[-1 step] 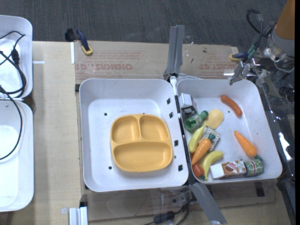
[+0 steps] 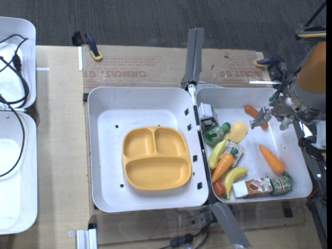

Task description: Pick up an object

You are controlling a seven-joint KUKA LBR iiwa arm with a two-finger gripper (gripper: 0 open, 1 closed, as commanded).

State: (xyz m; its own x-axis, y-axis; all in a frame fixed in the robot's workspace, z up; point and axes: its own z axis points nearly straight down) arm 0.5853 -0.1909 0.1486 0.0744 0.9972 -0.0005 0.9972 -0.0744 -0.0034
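The right bin [image 2: 306, 188] holds several toy foods. A small orange carrot [image 2: 250, 110] lies near its back. A larger carrot [image 2: 272, 158] lies toward the right, and a third carrot [image 2: 223, 166] rests among bananas [image 2: 232, 176]. A yellow lemon [image 2: 238, 131] and a green bottle [image 2: 215, 134] sit at the left. My gripper [image 2: 271, 121] hangs over the back right of this bin, just right of the small carrot. Its fingers [image 2: 258, 120] are spread, with nothing between them.
The left bin [image 2: 104, 154] holds a yellow divided plate [image 2: 155, 157]. A juice carton [image 2: 252, 187] and a green jar [image 2: 282, 183] lie along the right bin's front wall. A grey-white block [image 2: 206, 112] sits at its back left. A grey divider post [image 2: 194, 56] rises between the bins.
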